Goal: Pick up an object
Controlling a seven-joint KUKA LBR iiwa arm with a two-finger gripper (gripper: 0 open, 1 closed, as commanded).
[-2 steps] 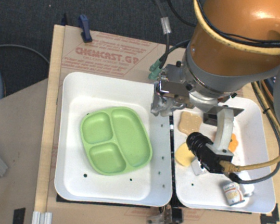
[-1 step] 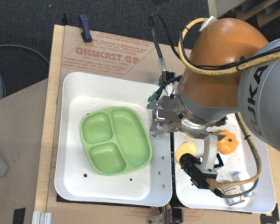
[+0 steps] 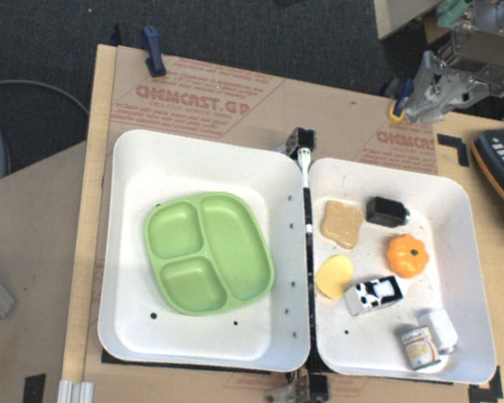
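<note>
Brown board covers the bench, and on it sit the two white bins: the left bin [image 3: 125,223] holds a green divided plate [image 3: 209,253], while the right bin [image 3: 477,279] carries all the small things. My gripper [image 3: 428,105] hangs high at the top of the view, past the far rim of the right bin, over bare board. Whether it is apart or together I cannot tell from this angle.

Every candidate lies toward the near side from the gripper. Closest is the small black block [image 3: 386,210], almost straight below it in the view, long axis running left to right. Just beside it is the tan bread slice [image 3: 342,223], and a little nearer me the orange pumpkin [image 3: 407,256]. I judge the black block the shortest reach.
</note>
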